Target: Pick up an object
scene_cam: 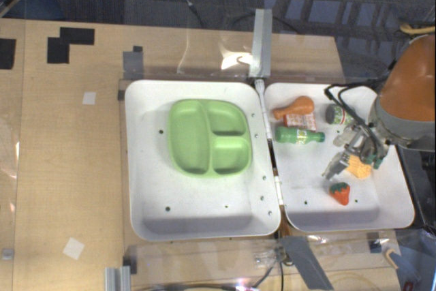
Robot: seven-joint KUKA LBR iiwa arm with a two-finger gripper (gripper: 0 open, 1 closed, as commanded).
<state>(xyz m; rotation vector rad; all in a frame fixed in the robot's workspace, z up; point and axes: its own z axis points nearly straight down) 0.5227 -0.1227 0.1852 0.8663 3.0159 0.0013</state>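
The pick looks to be at its approach stage, with nothing lifted yet. The arm (409, 88) reaches in from 3 o'clock over the right bin (300, 211), and the pincer (338, 170) hangs low in that bin's right half, its tip pointing down toward 7 o'clock. Whether the pincer is spread or pressed together I cannot tell (its tip is small and blurred against the white floor), and nothing shows clamped in it.

Every object appears to lie loose on the bin floor. A yellow-orange piece (361, 169) sits just beside the pincer at its 3 o'clock, partly under the wrist, and may be touching it. A red strawberry-like toy (340, 193) lies near the pincer's tip at 6 o'clock, slightly apart from it. Well apart at 10 o'clock are a green bottle (298, 137) lying on its side, a red-and-white packet (300, 121) just above it, and an orange drumstick-like toy (296, 107) at the bin's 12 o'clock side. A small dark can (334, 114) rests near the arm's cables.

The left bin (146, 167) carries a green divided plate (208, 138), far from the action.

So what is left, as I judge it, is the whole grasp: close on one item and raise it clear.
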